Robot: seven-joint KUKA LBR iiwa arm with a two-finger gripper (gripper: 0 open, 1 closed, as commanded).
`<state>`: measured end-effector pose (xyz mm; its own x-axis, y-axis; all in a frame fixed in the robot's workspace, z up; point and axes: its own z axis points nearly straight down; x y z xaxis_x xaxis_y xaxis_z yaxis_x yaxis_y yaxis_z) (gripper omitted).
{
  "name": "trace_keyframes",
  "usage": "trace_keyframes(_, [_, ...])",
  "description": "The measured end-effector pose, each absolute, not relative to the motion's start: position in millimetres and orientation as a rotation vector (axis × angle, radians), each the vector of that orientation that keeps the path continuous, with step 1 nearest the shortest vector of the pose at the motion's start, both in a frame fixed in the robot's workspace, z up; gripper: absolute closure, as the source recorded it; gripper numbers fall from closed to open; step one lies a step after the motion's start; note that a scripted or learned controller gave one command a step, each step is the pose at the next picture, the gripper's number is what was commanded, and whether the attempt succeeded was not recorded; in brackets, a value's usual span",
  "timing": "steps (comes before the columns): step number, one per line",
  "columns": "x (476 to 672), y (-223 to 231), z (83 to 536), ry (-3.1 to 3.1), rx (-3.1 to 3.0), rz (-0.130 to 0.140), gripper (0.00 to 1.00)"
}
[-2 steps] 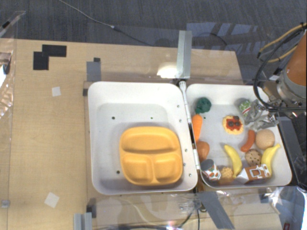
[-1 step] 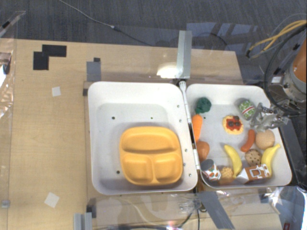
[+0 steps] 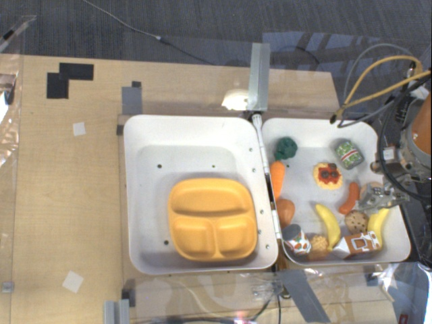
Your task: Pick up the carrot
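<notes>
The carrot (image 3: 277, 178) is an orange tapered piece lying along the left wall of the right bin (image 3: 368, 132), pointing towards the near side. My gripper (image 3: 376, 196) hangs low over the right side of that bin, well to the right of the carrot, close to a red sausage (image 3: 350, 196) and a small banana (image 3: 379, 223). Nothing of the carrot is near it. The grey arm with its orange band (image 3: 417, 132) comes in from the right edge.
A yellow divided tray (image 3: 212, 218) lies in the left bin (image 3: 145, 181). The right bin also holds a green broccoli (image 3: 285, 147), a green can (image 3: 349, 154), a small pizza (image 3: 329, 175), a banana (image 3: 329, 223), a cookie (image 3: 355, 220) and a brown piece (image 3: 286, 211) just below the carrot.
</notes>
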<state>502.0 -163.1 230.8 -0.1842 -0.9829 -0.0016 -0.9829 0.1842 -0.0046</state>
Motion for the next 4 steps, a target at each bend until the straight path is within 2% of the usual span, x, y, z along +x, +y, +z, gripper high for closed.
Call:
trace_keyframes(1, [492.6, -152, 238, 1.897, -2.497, -0.010, 1.00])
trace_keyframes(2, [521.8, -181, 291, 1.341, -2.837, -0.010, 1.00])
trace_keyframes(3, [498.6, -184, 236, 0.711, -3.058, -0.005, 1.00])
trace_keyframes(4, [526.8, -207, 371, 0.316, -3.126, -0.022, 1.00])
